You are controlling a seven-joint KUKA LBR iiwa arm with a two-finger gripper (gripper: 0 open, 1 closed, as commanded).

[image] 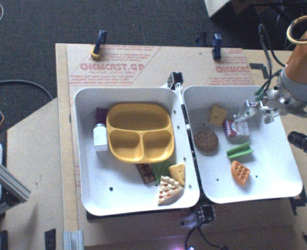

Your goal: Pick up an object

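My gripper (246,114) hangs over the upper right part of the right bin (278,184), at the end of the grey arm with the orange band. Just below and left of it lies a small maroon and white carton (235,129); I cannot tell whether the gripper touches it. Other pieces in the same bin are a tan square cracker (217,115), a round brown patty (206,139), a green piece (240,151) and an orange waffle (240,172).
The left bin (86,155) holds a yellow divided plate (140,130), a white bottle (100,137), a dark purple item (101,113), a chocolate bar (145,173), a cheese wedge (178,174) and a pizza slice (169,190). Clamps (98,44) grip the board's far edge.
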